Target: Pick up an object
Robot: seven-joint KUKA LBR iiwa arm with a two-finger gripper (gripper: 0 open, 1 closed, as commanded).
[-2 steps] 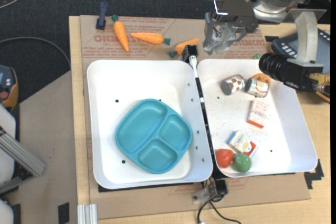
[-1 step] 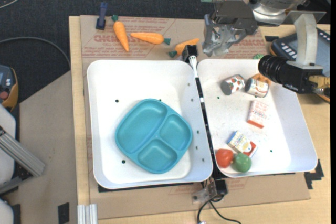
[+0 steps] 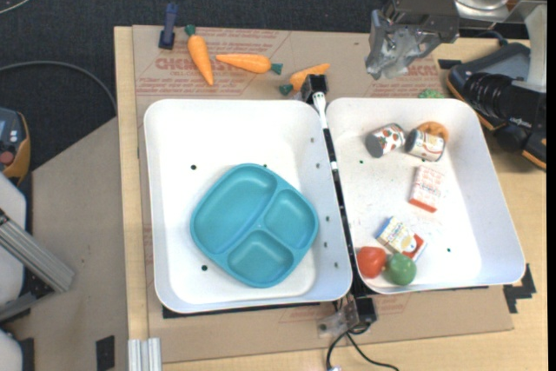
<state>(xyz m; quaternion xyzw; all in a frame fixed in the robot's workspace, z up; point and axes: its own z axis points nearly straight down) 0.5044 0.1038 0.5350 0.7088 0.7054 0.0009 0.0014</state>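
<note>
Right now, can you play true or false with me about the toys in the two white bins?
1. The blue plate sits in the left bin. True.
2. The gripper is holding the green ball. False: it hangs above the right bin's far edge, and the ball lies in that bin's near corner.
3. The carrots lie outside the bins. True.
4. The red tomato is in the left bin. False: it lies in the right bin, beside the green ball.

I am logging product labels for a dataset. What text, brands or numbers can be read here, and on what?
Red print on the cardboard sheet under the bins: too faint to read.
Labels on the two cans, the red-and-white box and the small colourful box: too small and blurred to read.
</note>
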